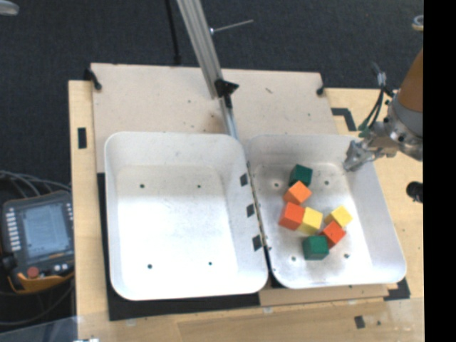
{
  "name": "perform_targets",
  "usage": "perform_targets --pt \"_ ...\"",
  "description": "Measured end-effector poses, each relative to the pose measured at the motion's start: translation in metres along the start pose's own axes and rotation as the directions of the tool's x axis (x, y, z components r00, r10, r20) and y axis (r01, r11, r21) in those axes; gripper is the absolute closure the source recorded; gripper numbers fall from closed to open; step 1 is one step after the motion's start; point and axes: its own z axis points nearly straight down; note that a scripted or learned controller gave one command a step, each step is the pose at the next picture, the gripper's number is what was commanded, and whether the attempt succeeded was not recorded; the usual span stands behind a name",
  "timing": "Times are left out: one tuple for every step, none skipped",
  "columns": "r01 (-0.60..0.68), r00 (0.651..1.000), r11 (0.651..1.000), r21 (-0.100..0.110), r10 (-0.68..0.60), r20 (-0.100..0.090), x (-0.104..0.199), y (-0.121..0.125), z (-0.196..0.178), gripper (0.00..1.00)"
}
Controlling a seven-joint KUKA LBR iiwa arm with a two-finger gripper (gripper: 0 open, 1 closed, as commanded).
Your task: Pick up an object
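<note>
Hand [354,157] above right bin's [385,212] rim

Wooden bench [299,91] bears two white bins [178,219].

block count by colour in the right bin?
All in the right bin:
Green blocks: 2
Orange blocks: 3
Yellow blocks: 2
Total: 7
</note>
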Motion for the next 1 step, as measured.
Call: perform_targets --pt "0.001 1.000 1.000 0.002 -0.001 0.000 -0.0017 0.0015 -0.0428 1.00"
